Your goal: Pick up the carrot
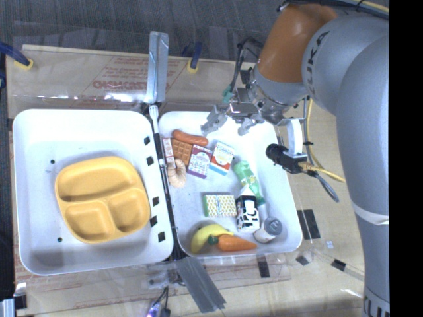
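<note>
Claw (230, 119) hangs spread wide at the right bin's (285, 197) upper rim, gripping nothing; the carrot (236, 244) lies well apart, lower centre.

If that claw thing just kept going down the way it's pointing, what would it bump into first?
Probably the sausage at the right bin's far end, or bare floor beside it; depth is unclear. The gripper is far from the carrot.

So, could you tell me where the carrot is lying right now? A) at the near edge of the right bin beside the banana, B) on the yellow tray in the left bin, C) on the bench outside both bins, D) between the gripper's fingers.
A: the carrot lies at the near edge of the right bin, touching the banana, well away from the gripper.
</note>
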